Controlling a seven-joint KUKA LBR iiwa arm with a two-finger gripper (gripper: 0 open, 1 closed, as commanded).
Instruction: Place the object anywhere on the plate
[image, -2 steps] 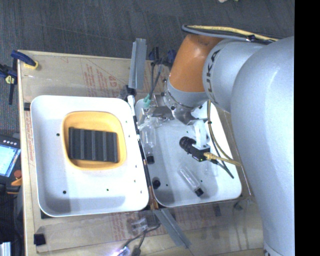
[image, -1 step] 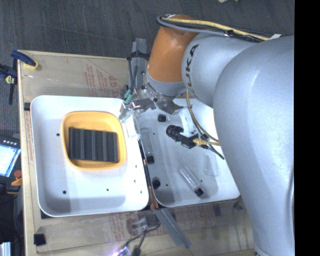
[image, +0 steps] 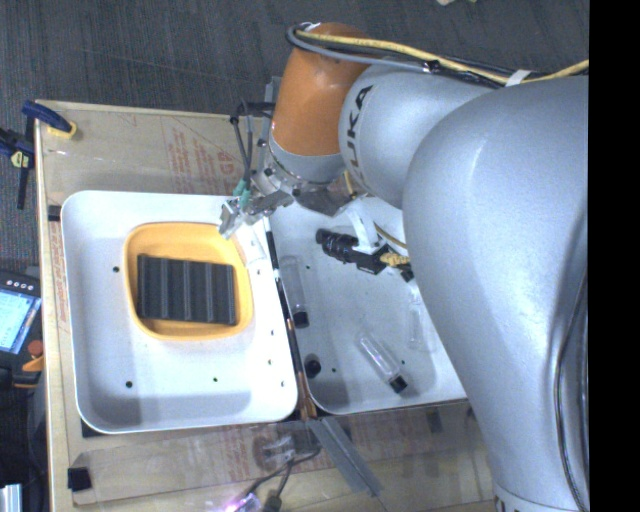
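Camera view: gripper (image: 234, 215) at plate (image: 150, 236) rim, grip state indiscernible; risk: object landing off-plate.

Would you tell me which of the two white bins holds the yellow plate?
The left bin holds it: the yellow plate, with a dark ridged block on it, lies there. The right bin holds small clear and black items instead. The claw hovers near the plate's upper right rim.

Dark grey carpet floor (image: 150, 50) behind pale wooden bench (image: 180, 140); blue clamp (image: 48, 117) on bench's left corner.
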